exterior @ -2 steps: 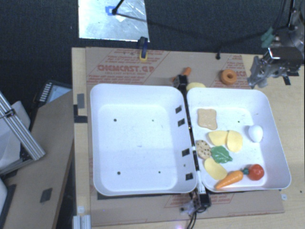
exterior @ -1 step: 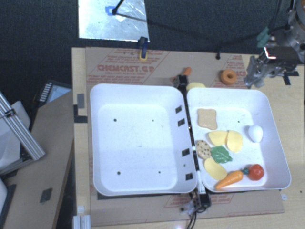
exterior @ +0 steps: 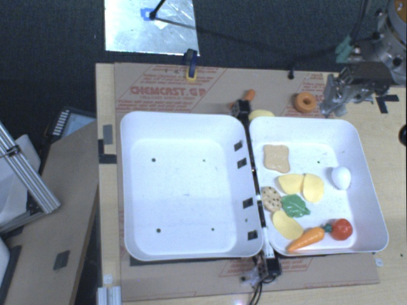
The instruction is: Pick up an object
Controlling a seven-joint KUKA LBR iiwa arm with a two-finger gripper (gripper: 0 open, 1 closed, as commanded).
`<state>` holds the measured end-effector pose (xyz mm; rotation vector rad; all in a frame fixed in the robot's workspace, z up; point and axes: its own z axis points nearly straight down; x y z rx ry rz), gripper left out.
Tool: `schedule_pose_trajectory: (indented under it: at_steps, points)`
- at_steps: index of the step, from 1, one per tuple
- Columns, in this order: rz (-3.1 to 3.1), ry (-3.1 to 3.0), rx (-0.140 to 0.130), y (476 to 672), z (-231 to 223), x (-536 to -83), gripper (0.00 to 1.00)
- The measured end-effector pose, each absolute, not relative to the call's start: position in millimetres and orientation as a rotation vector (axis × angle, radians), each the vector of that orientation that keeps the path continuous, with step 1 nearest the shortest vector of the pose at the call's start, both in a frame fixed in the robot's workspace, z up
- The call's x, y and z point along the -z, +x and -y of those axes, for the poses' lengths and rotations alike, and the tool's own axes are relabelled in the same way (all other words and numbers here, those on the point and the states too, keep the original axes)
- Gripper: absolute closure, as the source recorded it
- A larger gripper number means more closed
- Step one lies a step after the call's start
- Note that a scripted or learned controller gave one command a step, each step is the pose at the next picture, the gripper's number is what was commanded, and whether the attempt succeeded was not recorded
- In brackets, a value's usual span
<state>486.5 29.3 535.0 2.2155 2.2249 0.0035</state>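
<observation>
Dark carpet surrounds the desk [exterior: 159,81], which carries 2 white bins. Over its far right corner, beside a doughnut [exterior: 305,102], hangs the hand [exterior: 335,107]; whether it is open or closed cannot be told. Toast [exterior: 276,158], an egg [exterior: 341,177], a carrot [exterior: 305,238] and a tomato [exterior: 342,229] lie in the right bin [exterior: 362,154].

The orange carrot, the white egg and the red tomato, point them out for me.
orange carrot [exterior: 305,238], camera view, middle of its body.
white egg [exterior: 341,177], camera view, centre of its shell.
red tomato [exterior: 342,229], camera view, centre of its round top.
</observation>
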Motion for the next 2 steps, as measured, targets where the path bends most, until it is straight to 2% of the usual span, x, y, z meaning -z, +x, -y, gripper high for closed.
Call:
schedule_pose_trajectory:
  at_steps: [2]
  points:
    - [-2.224,2.216,-0.004,486.5,-48.7,-535.2,1.00]
